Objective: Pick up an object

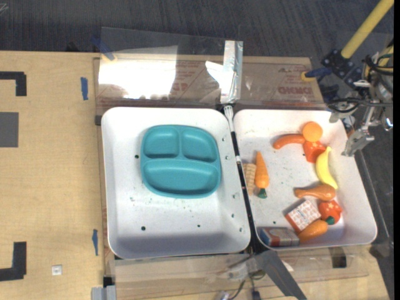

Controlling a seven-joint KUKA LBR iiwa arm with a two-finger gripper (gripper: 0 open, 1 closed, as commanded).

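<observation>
The right bin (369, 220) holds several toy foods. A carrot (261, 171) lies beside a waffle piece (250, 177) near its left wall. An orange sausage (289, 140), an orange ball (312, 130) and a red piece (315, 150) sit toward the back. A yellow banana (325, 168) lies near the right wall, above a brown-orange piece (316, 192). At the front lie a red tomato (330, 210), a red-and-white box (303, 214) and a small can (279, 236). My gripper (357, 139) hangs over the bin's back right rim, to the right of the orange ball, holding nothing that I can see.
The left bin (119, 230) holds a teal divided plate (180, 160). A clear plastic sheet (169, 74) and a taped strip (232, 70) stand behind the bins. Cables and a yellow rod (372, 19) crowd the back right corner.
</observation>
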